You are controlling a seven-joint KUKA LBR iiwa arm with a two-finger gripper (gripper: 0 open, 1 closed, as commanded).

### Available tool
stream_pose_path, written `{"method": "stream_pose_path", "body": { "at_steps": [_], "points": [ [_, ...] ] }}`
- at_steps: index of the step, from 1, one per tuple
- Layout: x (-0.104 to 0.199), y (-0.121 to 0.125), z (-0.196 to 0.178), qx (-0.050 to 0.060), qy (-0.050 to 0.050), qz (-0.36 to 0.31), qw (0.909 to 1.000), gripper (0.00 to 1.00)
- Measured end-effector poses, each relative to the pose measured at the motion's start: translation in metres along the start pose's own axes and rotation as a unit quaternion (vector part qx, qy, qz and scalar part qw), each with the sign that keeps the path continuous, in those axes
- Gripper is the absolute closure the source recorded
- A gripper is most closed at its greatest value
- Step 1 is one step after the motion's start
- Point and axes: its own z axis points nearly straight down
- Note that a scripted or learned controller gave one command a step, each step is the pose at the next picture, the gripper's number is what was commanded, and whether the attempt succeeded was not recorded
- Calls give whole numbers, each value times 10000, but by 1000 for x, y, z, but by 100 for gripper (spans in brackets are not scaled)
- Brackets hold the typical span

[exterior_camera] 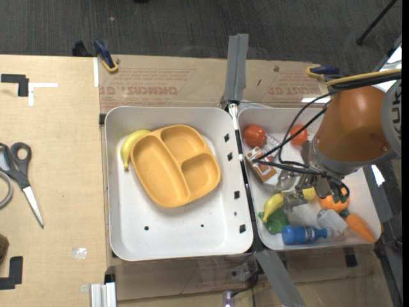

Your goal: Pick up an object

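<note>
I see the grey arm's two-finger gripper [295,196] down in the right shallow white bin [268,115], just above the small yellow plastic banana [273,204] and round green toy [277,222]. Can't tell whether it's open, closed or gripping. Blue plastic bottle [304,235] lies just right of the green toy; red tomato [254,133] well above it.

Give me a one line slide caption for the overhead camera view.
Robot arm lowers its pincer among toys in the right bin; the left bin holds a yellow divided plate.
</note>
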Motion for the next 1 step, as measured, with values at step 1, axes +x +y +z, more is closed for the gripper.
{"method": "stream_pose_path", "body": {
  "at_steps": [1],
  "points": [
    [0, 0, 0, 0, 1, -1, 10000, 0]
  ]
}}
